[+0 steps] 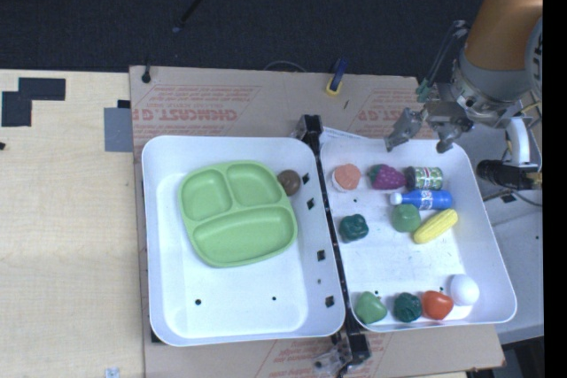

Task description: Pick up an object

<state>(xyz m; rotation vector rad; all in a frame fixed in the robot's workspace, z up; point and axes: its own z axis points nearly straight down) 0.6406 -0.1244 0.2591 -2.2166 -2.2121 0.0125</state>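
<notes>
Task not begun: two-finger grey gripper (425, 130) hovers above far edge of right white shallow bin (492, 230), fingers spread wide, nothing between them. Nearest candidates, purple grape cluster (387, 177) and small green-labelled can (426, 178), lie untouched in bin.

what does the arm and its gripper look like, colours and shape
The arm is a thick rounded body, orange on top and grey below toward the wrist. Under it sits a grey metal gripper with two dark splayed fingers. A thin grey-green strut or cable runs up beside the wrist on the left of the picture. No markings are legible.
</notes>
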